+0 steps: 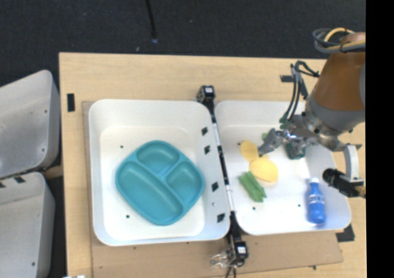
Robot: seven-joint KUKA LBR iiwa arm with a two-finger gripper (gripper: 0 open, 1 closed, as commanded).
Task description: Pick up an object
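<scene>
1. hovering in the right bin (345, 221), the claw (278, 141) hangs just beside the yellow lemon (265, 171); whether it's apart, i cannot tell.
2. lemon looks light, smooth, likely slippery; grip its widest middle.

Contents: two white bins (98, 147); one teal divided tray (159, 181); two yellow items (265, 171); one green item (252, 186); one blue bottle (316, 202).

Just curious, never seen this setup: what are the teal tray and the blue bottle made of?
Teal tray: probably moulded plastic, matte, with smooth rounded compartments and even colour. Blue bottle: likely plastic too, slightly glossy, with a white cap; too small to be sure.
</scene>
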